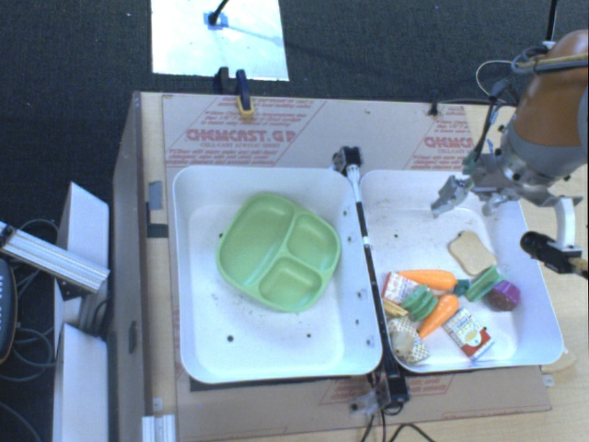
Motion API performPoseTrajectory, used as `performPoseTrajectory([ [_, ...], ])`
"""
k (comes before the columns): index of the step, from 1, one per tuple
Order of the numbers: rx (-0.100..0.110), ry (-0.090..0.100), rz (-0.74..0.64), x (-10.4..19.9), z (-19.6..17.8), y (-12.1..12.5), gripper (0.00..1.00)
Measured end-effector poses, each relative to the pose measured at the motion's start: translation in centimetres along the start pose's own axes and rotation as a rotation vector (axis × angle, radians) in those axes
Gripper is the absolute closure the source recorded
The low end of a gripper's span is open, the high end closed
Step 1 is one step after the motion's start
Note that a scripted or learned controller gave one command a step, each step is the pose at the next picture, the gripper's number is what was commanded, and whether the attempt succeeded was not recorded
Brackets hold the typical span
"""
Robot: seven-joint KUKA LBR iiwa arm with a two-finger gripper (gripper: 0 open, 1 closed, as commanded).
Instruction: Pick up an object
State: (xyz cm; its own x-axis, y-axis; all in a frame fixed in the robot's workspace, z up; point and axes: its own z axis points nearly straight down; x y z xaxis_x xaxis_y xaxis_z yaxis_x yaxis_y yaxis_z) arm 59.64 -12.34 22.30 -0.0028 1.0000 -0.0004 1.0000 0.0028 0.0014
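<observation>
Carpet, dark and speckled, surrounds the bench [138, 247]; a pale square sheet [216, 26] lies on it at the top, with a thin dark rod slanting across its upper part; at far left a ribbed aluminium bar [51, 256] juts in over white blocks and loose cables. The bench top is covered with a brown protective sheet [276, 127] printed in red with "CHEMCAST GP" on the left, repeated only partly legibly at right; a black and yellow clamp [241, 93] grips its far edge.

The left bin [198, 339], smooth white plastic with rounded corners and a few dark specks, holds a light green tray [279, 251], glossy, rounded and split into three compartments, sitting tilted on the bin floor. A black strip with a white rod [361, 219] runs between the bins.

The right bin [405, 210] holds toy foods clustered in its near half: a tan bread slice [471, 251], two orange carrots [428, 280], green pieces [421, 302], a purple piece [503, 295], and small red and white cartons [469, 332] whose print is too small to read. The gripper [467, 199] hovers over the far part of this bin, just above the bread slice, grey fingers spread apart with nothing between them; the arm's orange band [552, 95] shows at the right edge.
</observation>
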Motion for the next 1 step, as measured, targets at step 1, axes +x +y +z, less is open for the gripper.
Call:
performPoseTrajectory([
  [1, 0.0, 0.0, 0.001, 0.53, 13.87, -2.86, 0.0],
])
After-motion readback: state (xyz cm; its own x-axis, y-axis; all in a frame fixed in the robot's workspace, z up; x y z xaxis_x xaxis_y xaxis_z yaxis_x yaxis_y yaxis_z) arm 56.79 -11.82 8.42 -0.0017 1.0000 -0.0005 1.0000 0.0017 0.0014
